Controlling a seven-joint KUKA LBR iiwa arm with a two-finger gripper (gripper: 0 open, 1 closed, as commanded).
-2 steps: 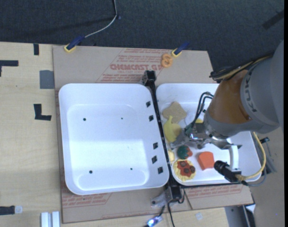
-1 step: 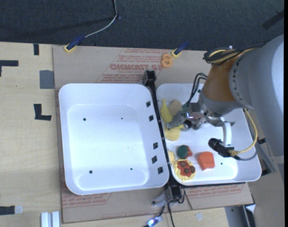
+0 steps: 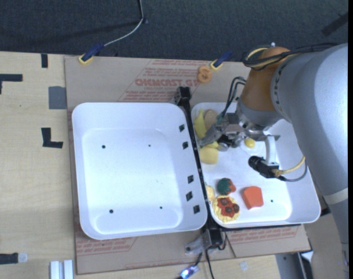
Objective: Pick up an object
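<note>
My gripper (image 3: 218, 136) reaches down into the far left part of the right bin (image 3: 281, 214), among a cluster of yellow and beige items (image 3: 206, 121). A pale yellow piece (image 3: 209, 154) lies just below the fingers. Nearer the front of that bin sit a green round object (image 3: 225, 185), an orange-red block (image 3: 252, 197) and a yellow item with red spots (image 3: 226, 208). The arm's wrist hides what lies under the fingers.
The left bin (image 3: 133, 167) stands beside the right one, split from it by a black divider (image 3: 188, 150). A black cable end (image 3: 263, 166) hangs over the right bin. An orange ring (image 3: 205, 73) lies on the cardboard behind the bins.
</note>
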